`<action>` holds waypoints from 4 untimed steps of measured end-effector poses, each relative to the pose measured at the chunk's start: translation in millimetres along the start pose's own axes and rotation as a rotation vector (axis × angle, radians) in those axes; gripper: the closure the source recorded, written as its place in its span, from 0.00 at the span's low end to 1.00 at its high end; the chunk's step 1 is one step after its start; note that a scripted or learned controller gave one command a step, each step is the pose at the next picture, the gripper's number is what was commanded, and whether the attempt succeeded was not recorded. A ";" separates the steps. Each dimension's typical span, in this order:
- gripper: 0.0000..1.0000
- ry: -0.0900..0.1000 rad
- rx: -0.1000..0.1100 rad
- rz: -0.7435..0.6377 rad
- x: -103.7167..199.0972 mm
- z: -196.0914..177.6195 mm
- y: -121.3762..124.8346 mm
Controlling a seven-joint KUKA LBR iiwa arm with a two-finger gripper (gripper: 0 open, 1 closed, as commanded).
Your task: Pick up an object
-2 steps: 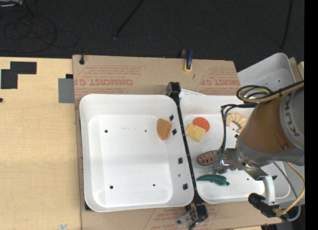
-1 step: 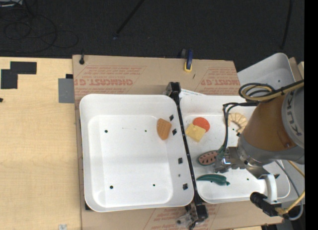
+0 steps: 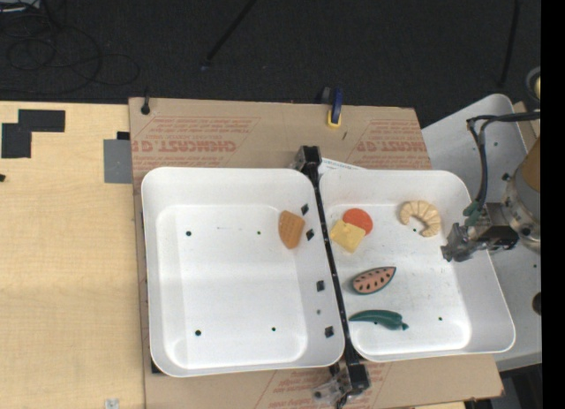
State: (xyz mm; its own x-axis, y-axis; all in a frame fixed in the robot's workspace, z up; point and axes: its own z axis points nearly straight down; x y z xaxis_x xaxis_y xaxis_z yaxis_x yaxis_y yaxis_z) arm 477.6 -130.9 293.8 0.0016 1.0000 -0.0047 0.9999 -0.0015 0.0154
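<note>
The right bin (image 3: 477,328) holds a beige croissant (image 3: 420,215), a red round piece (image 3: 358,219) touching a yellow block (image 3: 348,236), a watermelon slice (image 3: 373,280) and a dark green pepper (image 3: 378,318). In the left bin (image 3: 168,310) an orange bread-like piece (image 3: 291,229) lies near the divider. My gripper (image 3: 459,246) hangs over the right bin's right edge, just right of and slightly below the croissant. Nothing shows between its fingers.
A black divider with clips (image 3: 323,266) runs between the two bins. Both bins rest on a cardboard sheet (image 3: 229,133), held by a blue and yellow clamp (image 3: 334,109) at the back. Cables (image 3: 481,160) hang near the arm at the right.
</note>
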 end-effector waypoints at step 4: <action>1.00 0.003 0.006 -0.003 70.0 17.9 48.6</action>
State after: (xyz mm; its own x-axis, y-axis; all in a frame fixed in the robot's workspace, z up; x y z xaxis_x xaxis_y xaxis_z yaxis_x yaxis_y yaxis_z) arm 526.6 -61.0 276.3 -0.0014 1.0000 -0.0020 1.0000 0.0014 0.0092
